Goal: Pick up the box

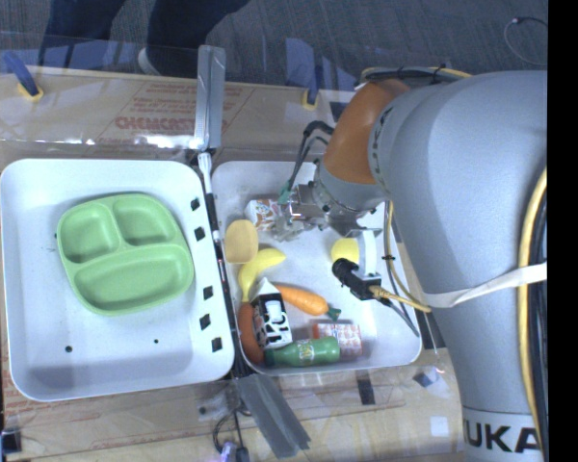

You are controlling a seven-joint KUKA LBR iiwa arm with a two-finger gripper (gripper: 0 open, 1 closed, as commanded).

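In the right bin (405,340), a small pale printed box (265,212) lies near the back left. My gripper (294,210) hangs right beside its right end, low over the bin, under the orange-banded wrist (356,147). Whether it touches the box is unclear. A black and white carton (273,322) stands toward the front of the same bin, and a small red and pink box (338,334) lies to the carton's right.
Around them lie a tan round item (239,241), a banana (255,266), a carrot (303,301), a lemon (345,250) and a green bottle (303,354). The left bin (39,354) holds a green divided plate (125,251). The arm covers the right side.
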